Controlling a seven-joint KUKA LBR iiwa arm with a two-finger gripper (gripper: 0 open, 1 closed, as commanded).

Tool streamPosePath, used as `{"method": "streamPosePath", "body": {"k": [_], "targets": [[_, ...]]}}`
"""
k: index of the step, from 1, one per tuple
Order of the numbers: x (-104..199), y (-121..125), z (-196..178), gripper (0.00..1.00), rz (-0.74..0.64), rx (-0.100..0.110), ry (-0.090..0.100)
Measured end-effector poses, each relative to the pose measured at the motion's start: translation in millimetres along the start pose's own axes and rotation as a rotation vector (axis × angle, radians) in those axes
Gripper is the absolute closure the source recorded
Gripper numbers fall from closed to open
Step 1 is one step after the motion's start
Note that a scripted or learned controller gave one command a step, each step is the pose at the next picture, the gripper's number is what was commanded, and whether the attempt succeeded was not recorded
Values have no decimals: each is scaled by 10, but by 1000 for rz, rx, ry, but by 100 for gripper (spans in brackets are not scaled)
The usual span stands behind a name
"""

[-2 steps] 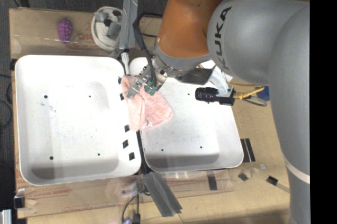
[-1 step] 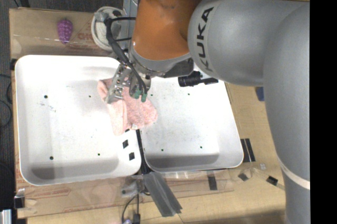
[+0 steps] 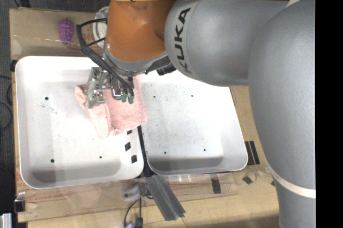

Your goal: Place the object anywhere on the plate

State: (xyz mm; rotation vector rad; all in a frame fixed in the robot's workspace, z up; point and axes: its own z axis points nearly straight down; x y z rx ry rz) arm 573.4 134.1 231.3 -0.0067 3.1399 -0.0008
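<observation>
Item: pink cloth [image 3: 124, 114] | Location: left bin [image 3: 32, 114], right side, crumpled under gripper [image 3: 110, 92] | Handling: you should expect light, limp fabric; pinch a raised fold | Fingers: parted, apparently gripping nothing.

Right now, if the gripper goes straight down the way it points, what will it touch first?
Most likely the pink cloth lying in the left bin; the gripper hangs right over it. How far above it cannot be judged from this slanted view.
</observation>
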Motion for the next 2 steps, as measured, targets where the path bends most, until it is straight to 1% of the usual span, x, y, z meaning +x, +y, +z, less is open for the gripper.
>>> {"method": "streamPosePath", "body": {"k": [1,2], "targets": [[-170,492,-5,100,-5,0,1],[-171,491,-8,0,-4,0,1]]}}
